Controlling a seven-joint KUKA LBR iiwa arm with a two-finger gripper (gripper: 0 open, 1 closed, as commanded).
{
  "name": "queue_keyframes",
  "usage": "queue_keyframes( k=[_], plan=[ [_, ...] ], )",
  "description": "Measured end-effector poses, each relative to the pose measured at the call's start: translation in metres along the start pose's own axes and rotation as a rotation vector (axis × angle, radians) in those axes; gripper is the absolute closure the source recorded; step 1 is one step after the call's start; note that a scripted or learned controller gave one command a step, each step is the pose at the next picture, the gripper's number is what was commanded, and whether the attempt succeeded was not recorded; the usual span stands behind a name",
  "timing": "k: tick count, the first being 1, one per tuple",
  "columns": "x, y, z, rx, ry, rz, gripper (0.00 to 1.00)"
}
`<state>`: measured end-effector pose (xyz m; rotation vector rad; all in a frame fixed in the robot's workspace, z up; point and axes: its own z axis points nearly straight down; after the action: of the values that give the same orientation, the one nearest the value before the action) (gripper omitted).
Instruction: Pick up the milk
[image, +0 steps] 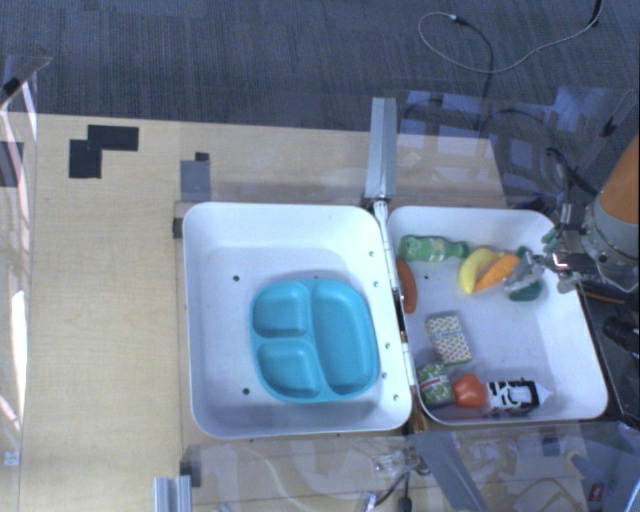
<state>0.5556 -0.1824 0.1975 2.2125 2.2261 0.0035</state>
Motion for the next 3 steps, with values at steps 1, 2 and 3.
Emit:
queue_keyframes(
  k=[1,2,3],
  plan=[
    [0.074,-0.011,0.103,-0.004,0.0,0.076,0.0],
    [0.01,-0.067,0.028,-0.003,-0.002,0.069,0.0],
    [0.01,-0.065,0.108,-0.01,-0.004,-0.318,0.0]
  ],
)
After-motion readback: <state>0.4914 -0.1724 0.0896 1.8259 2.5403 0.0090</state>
